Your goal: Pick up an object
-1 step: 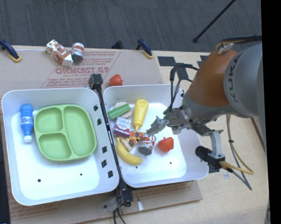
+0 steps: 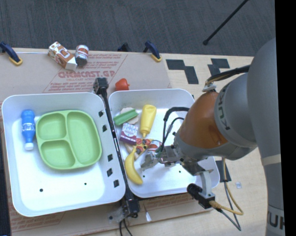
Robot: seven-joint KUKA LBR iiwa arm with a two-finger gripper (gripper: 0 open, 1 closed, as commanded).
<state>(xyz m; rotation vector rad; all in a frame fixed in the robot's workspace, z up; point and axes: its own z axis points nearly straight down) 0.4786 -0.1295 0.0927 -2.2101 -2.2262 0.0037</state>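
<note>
Down in the right bin [image 2: 196, 100] sits the pincer [image 2: 149, 160], low over the floor just beside the banana [image 2: 132, 168]; from where I stand I cannot tell how it is set. Close by lie a yellow mustard bottle [image 2: 147, 118], a green block [image 2: 124, 116] and a purple packet [image 2: 128, 134]. Over in the left bin [image 2: 24, 191], a green divided plate [image 2: 68, 139] rests with a blue bottle [image 2: 28, 127] beside it.

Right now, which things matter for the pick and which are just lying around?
For the pick: claw, banana, yellow bottle, green block, all in the right bin.

Lying about: green tray, blue bottle, can, small carton.
</note>
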